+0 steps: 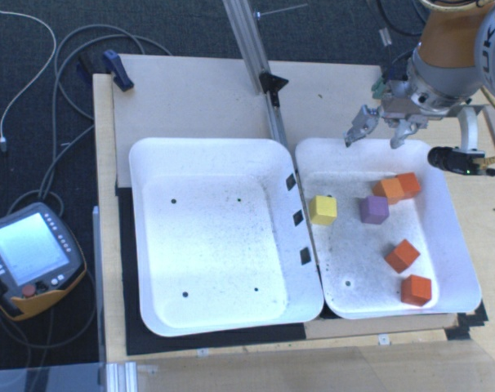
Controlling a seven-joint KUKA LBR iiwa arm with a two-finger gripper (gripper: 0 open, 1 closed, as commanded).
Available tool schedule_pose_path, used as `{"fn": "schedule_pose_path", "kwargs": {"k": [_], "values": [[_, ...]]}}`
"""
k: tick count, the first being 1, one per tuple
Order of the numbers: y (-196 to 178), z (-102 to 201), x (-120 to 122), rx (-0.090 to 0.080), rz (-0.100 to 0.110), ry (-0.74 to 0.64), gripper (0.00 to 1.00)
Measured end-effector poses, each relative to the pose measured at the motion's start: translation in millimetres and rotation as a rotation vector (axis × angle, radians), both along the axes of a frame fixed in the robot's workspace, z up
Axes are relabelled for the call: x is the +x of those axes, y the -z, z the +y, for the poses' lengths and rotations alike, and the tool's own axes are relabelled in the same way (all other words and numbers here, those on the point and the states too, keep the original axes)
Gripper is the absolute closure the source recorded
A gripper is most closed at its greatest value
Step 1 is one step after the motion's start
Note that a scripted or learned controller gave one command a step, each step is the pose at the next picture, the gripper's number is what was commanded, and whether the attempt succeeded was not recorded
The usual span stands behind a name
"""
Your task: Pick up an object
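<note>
The right bin [456,219] holds a yellow block [323,210] near its left wall, a purple block [375,210] at the centre, and an orange block [397,187] behind it. Two more orange blocks lie toward the front right, one [402,255] above the other [416,289]. My gripper [373,136] hovers over the bin's back rim, high above the blocks, its two fingers spread apart with nothing between them.
The left bin [149,219] sits beside the right one, with black clips along the shared wall. A slanted metal pole [247,35] rises behind the bins. A teach pendant [27,260] and cables lie off the bench to the left.
</note>
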State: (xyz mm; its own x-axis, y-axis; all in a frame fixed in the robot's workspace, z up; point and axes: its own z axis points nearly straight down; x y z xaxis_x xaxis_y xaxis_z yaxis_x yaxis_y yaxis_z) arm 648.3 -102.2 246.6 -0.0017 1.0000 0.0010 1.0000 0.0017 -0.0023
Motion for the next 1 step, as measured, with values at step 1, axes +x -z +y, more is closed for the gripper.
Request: {"fn": "schedule_pose_path", "kwargs": {"k": [1], "values": [[103.3, -56.4, -28.3, 0.0, 0.009, 0.006, 0.0]]}}
